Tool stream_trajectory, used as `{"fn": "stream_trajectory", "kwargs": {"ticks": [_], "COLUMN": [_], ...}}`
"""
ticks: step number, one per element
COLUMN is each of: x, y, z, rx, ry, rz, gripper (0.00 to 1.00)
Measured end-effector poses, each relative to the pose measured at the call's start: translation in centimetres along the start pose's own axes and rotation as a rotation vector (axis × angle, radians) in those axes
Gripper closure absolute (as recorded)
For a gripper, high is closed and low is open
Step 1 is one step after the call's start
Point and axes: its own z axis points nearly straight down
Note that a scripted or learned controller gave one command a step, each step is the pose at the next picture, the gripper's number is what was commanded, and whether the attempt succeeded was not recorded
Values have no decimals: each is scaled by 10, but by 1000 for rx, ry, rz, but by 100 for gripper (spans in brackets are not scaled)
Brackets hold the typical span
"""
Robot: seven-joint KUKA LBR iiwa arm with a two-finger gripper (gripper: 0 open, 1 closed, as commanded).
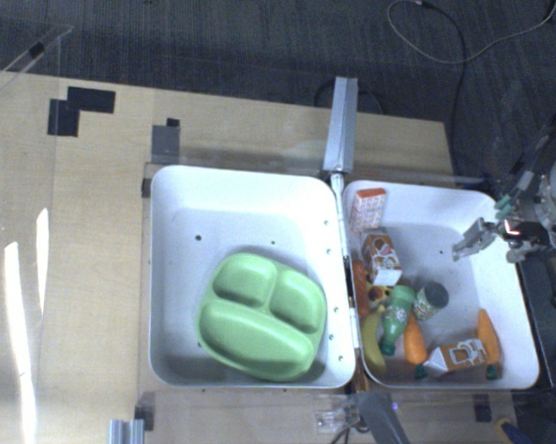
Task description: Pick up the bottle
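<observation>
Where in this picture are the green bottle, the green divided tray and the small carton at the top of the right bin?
green bottle [396,311], camera view, its body.
green divided tray [263,316], camera view, central ridge.
small carton [368,211], camera view, front face.

Green bottle [396,313] hemmed in: banana [372,337] at its left, carton [382,260] behind, can [431,298] at right, carrot [413,344] touching in front. Open white floor in right bin's [526,316] far right half, below my hand [484,236].
</observation>
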Motion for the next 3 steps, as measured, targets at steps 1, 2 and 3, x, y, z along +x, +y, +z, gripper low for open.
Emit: {"fn": "stream_trajectory", "kwargs": {"ticks": [1, 2, 3], "x": [34, 32, 58], "y": [-49, -5, 20], "z": [115, 164, 89], "rx": [2, -36, -2], "ry": [1, -13, 1], "rz": [-26, 24, -197], "gripper": [0, 0, 0]}}
